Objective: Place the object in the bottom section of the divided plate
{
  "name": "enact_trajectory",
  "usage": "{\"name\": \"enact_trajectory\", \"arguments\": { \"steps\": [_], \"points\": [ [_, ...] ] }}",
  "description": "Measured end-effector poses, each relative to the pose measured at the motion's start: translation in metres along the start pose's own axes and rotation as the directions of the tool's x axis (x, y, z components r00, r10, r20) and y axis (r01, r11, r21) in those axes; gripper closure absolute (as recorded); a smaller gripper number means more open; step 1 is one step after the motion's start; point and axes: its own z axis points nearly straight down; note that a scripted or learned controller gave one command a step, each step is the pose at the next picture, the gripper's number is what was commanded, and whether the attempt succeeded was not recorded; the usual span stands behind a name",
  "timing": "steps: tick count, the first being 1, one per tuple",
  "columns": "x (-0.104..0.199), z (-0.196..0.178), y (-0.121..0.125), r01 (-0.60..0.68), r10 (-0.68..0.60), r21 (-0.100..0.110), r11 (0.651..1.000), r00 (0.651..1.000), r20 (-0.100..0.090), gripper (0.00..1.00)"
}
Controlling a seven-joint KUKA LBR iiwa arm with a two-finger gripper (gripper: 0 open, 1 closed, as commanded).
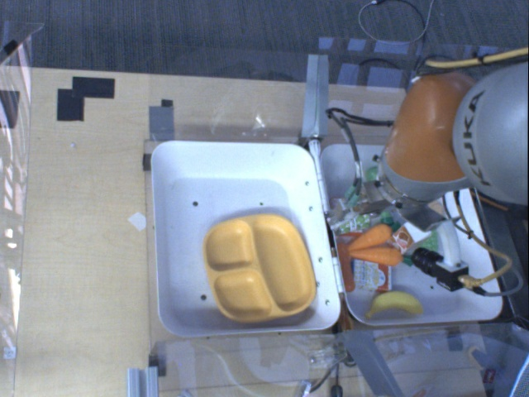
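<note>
- Banana lies nearest, at the front of the right bin.
- Behind it, two carrots lie side by side among packets.
- Yellow plate sits in the left bin, its three sections bare.
- Arm leans in over the right bin's back; gripper is hidden beneath the orange band, so whether it is spread or pressed together cannot be told.

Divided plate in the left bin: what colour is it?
Yellow all over, plain with no pattern; the divided plate shows clearly in the camera view.
</note>
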Motion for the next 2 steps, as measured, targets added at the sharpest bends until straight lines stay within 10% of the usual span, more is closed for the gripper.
{"name": "enact_trajectory", "arguments": {
  "steps": [1, 2],
  "points": [
    [0.0699, 0.0161, 0.0044, -0.012, 0.012, 0.019, 1.0, 1.0, -0.025, 1.0],
    [0.0694, 0.016, 0.0044, -0.013, 0.013, 0.019, 1.0, 1.0, -0.025, 0.0]
  ]
}}
